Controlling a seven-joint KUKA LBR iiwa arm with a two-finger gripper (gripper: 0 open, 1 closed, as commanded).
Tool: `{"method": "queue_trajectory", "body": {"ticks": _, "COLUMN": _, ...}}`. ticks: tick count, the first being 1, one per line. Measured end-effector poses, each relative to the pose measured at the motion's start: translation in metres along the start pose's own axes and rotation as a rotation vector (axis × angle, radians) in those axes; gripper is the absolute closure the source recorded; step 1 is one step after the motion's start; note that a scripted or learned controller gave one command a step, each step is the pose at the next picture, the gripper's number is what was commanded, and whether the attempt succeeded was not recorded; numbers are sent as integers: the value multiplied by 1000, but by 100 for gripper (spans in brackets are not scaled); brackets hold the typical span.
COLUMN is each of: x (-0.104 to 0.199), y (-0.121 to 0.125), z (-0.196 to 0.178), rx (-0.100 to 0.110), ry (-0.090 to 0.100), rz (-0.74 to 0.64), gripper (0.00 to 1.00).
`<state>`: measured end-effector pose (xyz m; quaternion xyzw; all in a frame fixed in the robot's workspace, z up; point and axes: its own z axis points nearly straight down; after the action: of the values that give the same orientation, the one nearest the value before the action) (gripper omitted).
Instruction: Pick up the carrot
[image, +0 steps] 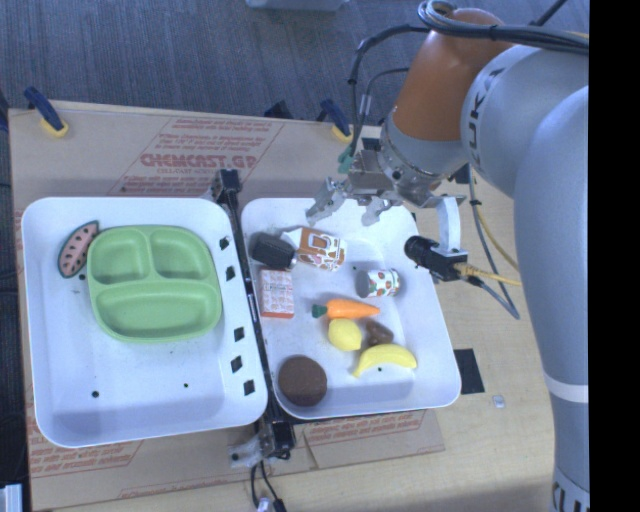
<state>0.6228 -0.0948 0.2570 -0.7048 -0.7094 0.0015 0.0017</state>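
Carrot (350, 309) lay mid right bin, touching the lemon (345, 335), while my tool (350, 203) hung spread and empty above the far rim, so I risked pinching both.

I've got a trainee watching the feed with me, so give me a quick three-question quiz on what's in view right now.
1. True or false: the carrot lies in the right bin.
2. Which object sits in the left bin? A) banana B) green divided plate C) brown disc
3. Fill in: the hand hovers over the right bin's ____ edge, apart from the carrot.

Key: 1 true. 2 B, the green divided plate; the banana and brown disc are in the right bin. 3 far.
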Motion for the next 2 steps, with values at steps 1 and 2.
{"method": "queue_trajectory", "body": {"ticks": 1, "x": -21, "y": -42, "z": 153, "rx": 0, "ry": 0, "rz": 1, "gripper": 0}}
{"method": "queue_trajectory", "body": {"ticks": 2, "x": -106, "y": -84, "z": 166, "rx": 0, "ry": 1, "rz": 3, "gripper": 0}}
